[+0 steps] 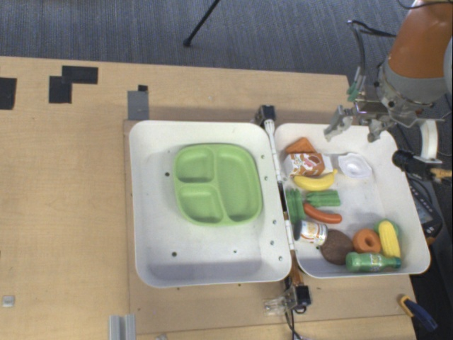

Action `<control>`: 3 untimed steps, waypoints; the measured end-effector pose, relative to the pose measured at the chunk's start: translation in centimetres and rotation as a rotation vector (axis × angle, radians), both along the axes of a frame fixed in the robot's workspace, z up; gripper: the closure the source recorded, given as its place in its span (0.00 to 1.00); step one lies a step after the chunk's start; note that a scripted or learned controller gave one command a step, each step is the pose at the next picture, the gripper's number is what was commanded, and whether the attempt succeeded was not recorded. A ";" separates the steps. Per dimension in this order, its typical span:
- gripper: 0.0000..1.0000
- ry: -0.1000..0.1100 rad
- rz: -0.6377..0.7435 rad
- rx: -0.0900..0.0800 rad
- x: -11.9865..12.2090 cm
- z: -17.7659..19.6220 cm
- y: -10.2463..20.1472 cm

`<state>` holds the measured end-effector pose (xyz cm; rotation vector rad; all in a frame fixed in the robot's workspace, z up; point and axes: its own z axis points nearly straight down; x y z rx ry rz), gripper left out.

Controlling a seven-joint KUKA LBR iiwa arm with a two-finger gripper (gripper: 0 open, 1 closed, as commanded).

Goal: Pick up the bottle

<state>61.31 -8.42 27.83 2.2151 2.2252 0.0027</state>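
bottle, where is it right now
The green bottle lies on its side at the near edge of the right bin, just below the donut and corn.

Bench: pale wood-look board, matt, fine grain. Both bins: smooth white plastic, faint sheen. Divided plate in the left bin: green plastic, smooth, matt. Bottle at the right bin's near edge: glossy green plastic. Gripper: bare grey metal.
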 end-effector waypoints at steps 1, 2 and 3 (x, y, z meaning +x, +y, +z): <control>1.00 -0.004 0.004 0.000 0.1 1.1 0.1; 1.00 -0.003 0.355 -0.004 -8.0 8.9 -5.4; 1.00 0.000 0.209 -0.001 -11.0 3.7 -0.3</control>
